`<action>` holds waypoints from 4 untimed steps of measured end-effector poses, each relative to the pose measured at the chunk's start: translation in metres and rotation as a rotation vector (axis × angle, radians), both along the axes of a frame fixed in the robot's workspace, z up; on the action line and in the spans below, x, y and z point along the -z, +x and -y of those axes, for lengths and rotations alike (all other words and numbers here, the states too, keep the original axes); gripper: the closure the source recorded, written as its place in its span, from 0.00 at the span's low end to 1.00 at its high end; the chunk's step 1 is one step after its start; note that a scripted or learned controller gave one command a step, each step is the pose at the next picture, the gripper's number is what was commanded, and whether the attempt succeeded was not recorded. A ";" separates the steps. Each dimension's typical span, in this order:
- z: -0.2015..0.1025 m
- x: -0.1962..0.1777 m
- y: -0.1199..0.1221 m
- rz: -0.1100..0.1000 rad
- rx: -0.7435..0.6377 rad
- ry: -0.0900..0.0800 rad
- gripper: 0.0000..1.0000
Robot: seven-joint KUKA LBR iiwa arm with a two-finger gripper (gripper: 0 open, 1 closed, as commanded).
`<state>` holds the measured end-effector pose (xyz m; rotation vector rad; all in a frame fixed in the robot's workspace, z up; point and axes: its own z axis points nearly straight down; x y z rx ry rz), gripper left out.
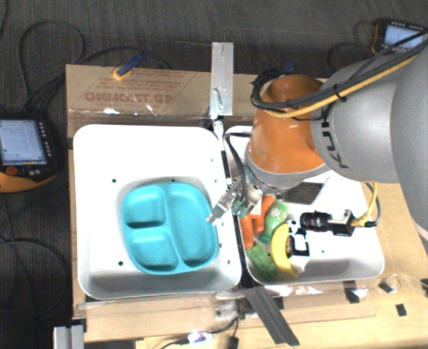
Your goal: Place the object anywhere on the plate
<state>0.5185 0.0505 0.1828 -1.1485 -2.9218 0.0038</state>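
A teal plate (169, 226) with three compartments lies in the left bin (97, 158). My gripper (226, 208) hangs over the divider between the two bins, at the plate's right edge. Just to its right, in the right bin (345, 260), lie an orange carrot-like piece (250, 228), a small green piece with a white mark (276, 214), a yellow banana (282, 254) and a larger green piece (260, 257). I see nothing clearly held in the gripper. The arm's orange band and grey body cover the right bin's upper part.
A dark grey flat piece (307, 193) lies in the right bin under the arm. A brown cardboard sheet (141, 93) sits behind the bins. A handheld controller (16, 147) rests on the floor to the left.
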 end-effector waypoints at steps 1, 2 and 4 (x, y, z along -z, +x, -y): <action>0.030 -0.001 0.099 0.002 0.012 0.001 1.00; 0.067 0.000 0.001 0.000 -0.067 0.000 1.00; 0.043 -0.001 0.044 0.004 -0.661 0.002 1.00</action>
